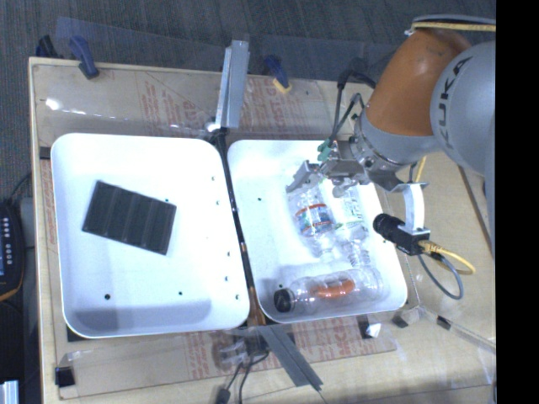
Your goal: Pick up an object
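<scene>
Bottles (324, 221) crowd the right bin (253, 225); your claw (333, 173) hovers above, seemingly approaching, grip state indiscernible; descend next.

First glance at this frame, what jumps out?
The big grey arm with its orange band crowds in over the right bin, its gripper low above a crumpled clear plastic bottle. A second clear bottle with a black cap lies on its side along that bin's near edge. In the left bin, a dark ribbed rectangular pad lies flat and tilted, stark against the white.
</scene>
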You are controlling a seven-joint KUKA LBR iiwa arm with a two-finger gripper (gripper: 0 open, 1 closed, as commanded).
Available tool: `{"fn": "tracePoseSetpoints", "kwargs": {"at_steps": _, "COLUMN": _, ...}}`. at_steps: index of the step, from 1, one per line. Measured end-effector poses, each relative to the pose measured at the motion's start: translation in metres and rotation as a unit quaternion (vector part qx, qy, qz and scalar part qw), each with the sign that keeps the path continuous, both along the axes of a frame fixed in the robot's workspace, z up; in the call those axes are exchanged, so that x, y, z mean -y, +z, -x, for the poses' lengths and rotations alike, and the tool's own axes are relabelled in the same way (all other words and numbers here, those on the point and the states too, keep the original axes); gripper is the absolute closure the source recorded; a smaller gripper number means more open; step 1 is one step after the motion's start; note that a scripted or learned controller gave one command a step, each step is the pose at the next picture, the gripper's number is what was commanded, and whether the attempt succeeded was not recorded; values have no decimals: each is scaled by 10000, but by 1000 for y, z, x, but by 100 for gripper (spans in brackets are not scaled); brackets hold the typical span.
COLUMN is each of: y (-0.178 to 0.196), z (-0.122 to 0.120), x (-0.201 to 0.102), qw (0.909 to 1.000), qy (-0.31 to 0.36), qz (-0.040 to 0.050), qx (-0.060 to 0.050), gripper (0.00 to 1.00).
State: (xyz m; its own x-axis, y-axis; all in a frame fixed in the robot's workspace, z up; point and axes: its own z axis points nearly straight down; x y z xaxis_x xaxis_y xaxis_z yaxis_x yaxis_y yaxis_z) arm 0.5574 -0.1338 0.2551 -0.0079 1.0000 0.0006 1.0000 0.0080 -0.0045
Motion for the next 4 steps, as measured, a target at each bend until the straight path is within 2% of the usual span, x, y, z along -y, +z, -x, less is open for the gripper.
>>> {"fn": "tracePoseSetpoints", "kwargs": {"at_steps": 1, "y": -72, "z": -13, "x": 41, "qw": 9992, "qy": 400, "qz": 1, "qx": -1, "gripper": 0}}
{"fn": "tracePoseSetpoints", "kwargs": {"at_steps": 2, "y": -127, "z": -11, "x": 60, "qw": 9991, "qy": 425, "qz": 5, "qx": 9, "gripper": 0}}
{"fn": "tracePoseSetpoints", "kwargs": {"at_steps": 3, "y": -117, "z": -12, "x": 60, "qw": 9990, "qy": 447, "qz": 11, "qx": 7, "gripper": 100}}
{"fn": "tracePoseSetpoints", "kwargs": {"at_steps": 4, "y": -146, "z": -37, "x": 61, "qw": 9973, "qy": 732, "qz": 5, "qx": 5, "gripper": 100}}
